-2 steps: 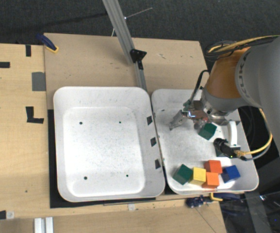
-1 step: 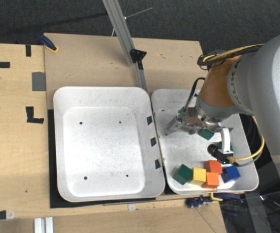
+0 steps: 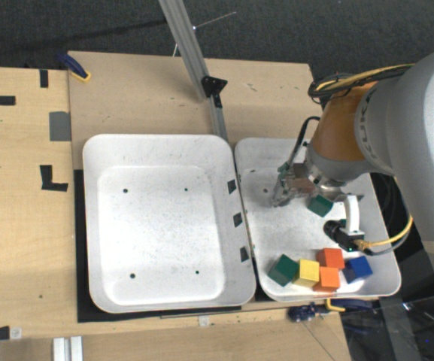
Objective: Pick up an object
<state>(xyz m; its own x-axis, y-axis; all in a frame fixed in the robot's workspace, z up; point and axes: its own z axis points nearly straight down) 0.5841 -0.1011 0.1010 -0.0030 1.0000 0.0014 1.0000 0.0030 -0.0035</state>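
Note:
My gripper [image 3: 280, 194] hangs low over the upper middle of the right bin [image 3: 265, 156], with the grey arm and its orange band reaching in from the right. A dark green block [image 3: 320, 205] sits just right of the gripper, beside the wrist and partly hidden by it. Along the bin's near edge lies a cluster: a green block [image 3: 283, 269], a yellow block [image 3: 308, 271], two orange blocks [image 3: 330, 258] [image 3: 328, 277] and a blue block [image 3: 357, 268]. The gripper tip is over bare bin floor, well apart from that cluster.
The left bin [image 3: 96, 156] lies beside the right one, sharing a raised rim. A slanted metal pole [image 3: 190, 43] comes down to the bench behind the bins. A yellow cable [image 3: 386, 239] loops off the wrist over the right bin's right side.

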